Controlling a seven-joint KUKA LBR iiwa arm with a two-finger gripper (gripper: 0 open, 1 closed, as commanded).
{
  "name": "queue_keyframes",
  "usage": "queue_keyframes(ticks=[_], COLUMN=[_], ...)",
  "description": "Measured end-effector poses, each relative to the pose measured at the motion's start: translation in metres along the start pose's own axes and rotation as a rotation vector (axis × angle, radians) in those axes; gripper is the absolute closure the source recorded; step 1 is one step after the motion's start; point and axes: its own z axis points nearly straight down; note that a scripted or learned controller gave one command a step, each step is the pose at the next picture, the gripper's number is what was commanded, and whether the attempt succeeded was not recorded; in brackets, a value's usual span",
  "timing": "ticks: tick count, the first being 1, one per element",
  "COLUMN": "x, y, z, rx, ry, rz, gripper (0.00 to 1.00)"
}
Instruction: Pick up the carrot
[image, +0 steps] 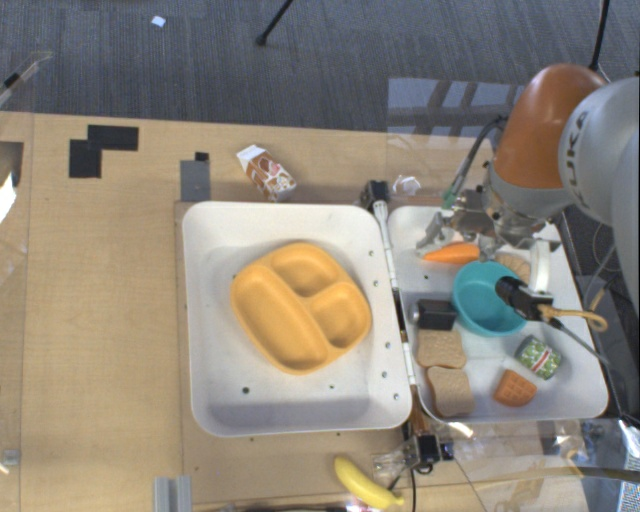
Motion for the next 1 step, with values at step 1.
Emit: queue_keyframes(ticks=[1], x=[-0.0473], y=[0.0307], z=[0.0997], rx=[-0.001], ry=[-0.003], rz=[0.153], gripper=[0.0])
